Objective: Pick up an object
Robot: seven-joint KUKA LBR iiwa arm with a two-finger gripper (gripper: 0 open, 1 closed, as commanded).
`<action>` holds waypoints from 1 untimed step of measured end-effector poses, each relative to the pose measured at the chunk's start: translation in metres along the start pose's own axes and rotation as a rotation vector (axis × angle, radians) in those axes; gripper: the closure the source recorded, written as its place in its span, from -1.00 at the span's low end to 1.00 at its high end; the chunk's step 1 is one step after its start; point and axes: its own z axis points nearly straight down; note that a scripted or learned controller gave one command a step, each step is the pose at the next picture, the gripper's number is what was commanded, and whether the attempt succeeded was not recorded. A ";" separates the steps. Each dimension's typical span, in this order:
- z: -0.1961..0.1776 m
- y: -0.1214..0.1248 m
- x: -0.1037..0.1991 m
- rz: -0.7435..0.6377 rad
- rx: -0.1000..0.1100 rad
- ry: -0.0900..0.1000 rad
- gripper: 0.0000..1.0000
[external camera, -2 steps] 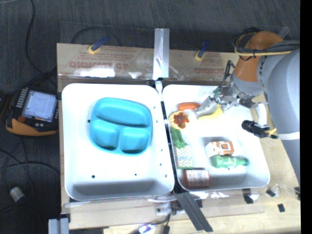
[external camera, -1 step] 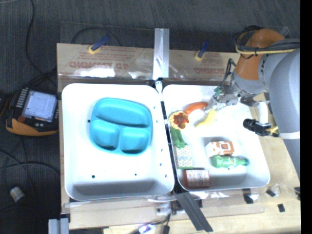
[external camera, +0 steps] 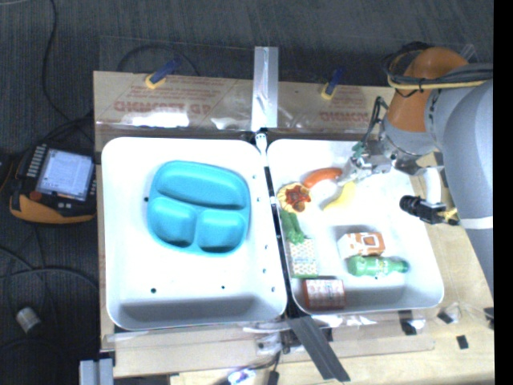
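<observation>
Gripper (external camera: 358,167) hangs low over the right bin (external camera: 425,255), near its far rim; whether it is open or closed cannot be told. Touching or just under it, at seven o'clock, lies a banana (external camera: 338,195), with a carrot (external camera: 321,176) just beside at nine. A green bottle (external camera: 375,266) lies well apart at six. The left bin (external camera: 128,295) holds a blue tray (external camera: 198,207).

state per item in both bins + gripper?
blue tray: upright, left bin
green bottle: lying on its side, right bin
brown can: on its side, near edge
orange carrot: lying flat
yellow banana: flat, by the gripper
gripper: low over right bin, fingers unclear
</observation>
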 end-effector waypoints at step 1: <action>0.004 -0.018 0.032 -0.008 -0.010 0.000 -1.00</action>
